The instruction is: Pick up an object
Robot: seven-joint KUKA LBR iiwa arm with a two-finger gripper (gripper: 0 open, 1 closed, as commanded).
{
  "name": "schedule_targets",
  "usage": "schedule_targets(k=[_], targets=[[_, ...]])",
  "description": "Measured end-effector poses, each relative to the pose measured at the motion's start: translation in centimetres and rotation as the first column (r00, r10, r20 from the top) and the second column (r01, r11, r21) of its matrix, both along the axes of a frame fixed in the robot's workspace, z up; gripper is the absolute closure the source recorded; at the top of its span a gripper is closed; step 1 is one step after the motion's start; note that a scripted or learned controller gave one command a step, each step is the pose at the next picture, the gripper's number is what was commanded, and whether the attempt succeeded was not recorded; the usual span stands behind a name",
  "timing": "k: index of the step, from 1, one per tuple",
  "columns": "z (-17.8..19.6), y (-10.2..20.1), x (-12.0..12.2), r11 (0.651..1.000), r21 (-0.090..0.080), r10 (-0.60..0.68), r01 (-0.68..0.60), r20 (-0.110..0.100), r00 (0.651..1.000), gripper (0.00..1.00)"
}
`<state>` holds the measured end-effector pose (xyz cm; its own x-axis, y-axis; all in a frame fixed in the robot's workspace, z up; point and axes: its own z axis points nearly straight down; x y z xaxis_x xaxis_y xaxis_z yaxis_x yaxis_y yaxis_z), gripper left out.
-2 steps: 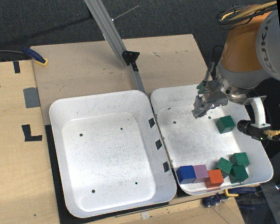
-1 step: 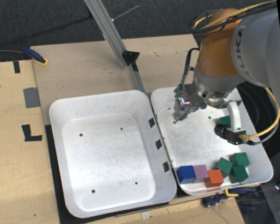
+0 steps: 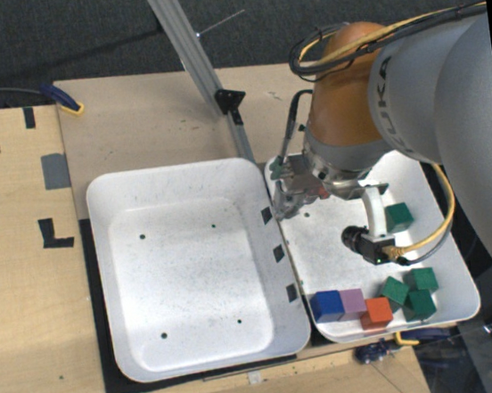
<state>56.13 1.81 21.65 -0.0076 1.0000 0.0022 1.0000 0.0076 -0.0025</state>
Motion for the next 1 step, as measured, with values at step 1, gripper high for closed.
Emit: schedule_targets(k=[1], targets=[[1.18,5.29,1.32,1.000,0.000,0.000,0.000,0.002,1.000,1.00]])
